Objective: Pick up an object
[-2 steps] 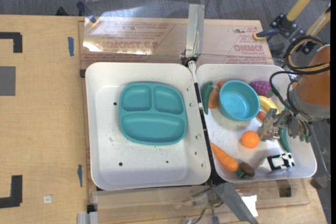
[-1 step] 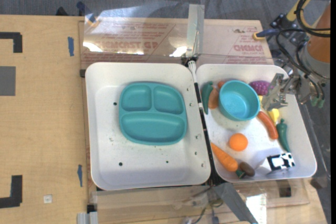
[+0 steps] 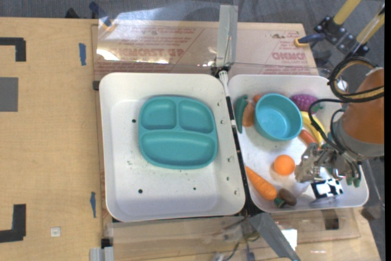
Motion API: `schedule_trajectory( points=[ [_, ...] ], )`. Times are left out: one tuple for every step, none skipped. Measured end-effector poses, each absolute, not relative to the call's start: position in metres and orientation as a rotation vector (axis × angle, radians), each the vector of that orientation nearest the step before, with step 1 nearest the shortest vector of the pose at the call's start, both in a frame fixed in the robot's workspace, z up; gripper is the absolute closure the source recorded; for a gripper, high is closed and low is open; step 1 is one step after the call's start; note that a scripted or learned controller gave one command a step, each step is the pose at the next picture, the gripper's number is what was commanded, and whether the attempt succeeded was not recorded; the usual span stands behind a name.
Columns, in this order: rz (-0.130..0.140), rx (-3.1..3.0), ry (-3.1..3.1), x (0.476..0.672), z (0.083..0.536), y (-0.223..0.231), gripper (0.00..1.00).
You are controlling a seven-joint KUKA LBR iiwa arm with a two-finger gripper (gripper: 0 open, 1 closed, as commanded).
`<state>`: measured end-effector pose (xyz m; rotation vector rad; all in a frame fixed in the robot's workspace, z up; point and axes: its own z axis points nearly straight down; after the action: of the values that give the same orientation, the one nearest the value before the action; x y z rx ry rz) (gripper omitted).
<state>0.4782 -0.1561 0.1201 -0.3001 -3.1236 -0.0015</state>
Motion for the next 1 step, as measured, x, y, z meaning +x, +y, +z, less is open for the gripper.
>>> schedule_trajectory(
  points=[
    [-0.005,-0.962,-2.998,0.4946,0.0889,-0.1974,1.0]
  ],
)
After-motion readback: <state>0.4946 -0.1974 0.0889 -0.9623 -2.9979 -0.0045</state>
